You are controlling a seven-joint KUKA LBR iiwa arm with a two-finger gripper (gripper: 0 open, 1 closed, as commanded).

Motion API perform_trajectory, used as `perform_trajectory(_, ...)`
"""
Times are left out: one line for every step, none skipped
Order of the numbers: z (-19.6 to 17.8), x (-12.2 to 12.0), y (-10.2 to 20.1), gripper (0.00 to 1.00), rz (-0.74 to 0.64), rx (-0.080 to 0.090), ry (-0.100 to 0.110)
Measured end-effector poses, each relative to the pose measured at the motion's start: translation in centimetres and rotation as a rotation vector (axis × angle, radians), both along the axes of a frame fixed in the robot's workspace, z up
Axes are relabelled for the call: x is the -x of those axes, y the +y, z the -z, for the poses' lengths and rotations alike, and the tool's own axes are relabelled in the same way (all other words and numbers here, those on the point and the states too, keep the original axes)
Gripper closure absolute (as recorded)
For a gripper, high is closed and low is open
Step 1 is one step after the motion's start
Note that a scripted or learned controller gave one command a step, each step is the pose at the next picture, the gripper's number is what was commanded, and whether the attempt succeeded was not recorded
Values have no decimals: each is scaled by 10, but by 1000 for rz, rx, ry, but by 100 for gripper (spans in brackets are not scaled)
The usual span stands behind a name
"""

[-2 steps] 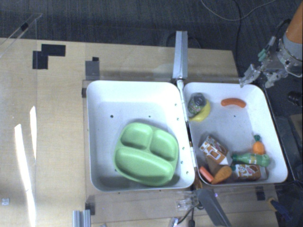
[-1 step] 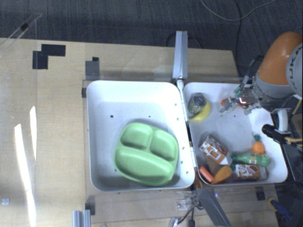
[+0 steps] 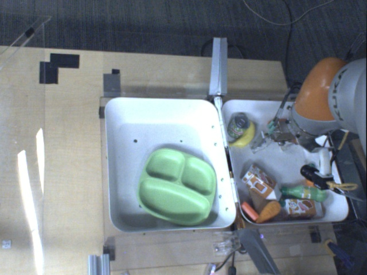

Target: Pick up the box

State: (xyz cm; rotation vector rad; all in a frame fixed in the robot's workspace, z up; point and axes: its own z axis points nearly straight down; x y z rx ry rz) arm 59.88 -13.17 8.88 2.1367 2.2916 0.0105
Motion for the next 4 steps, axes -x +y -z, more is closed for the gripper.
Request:
perform_trajectory(-1, 86, -10, 0, -80, 2, -1)
perform_trajectory(-2, 100, 46, 0, -98, 2, -9)
perform_trajectory(-1, 36, 45, 0, -57, 1, -5)
perform_trajectory(1, -18, 15, 0, 23, 0, 6)
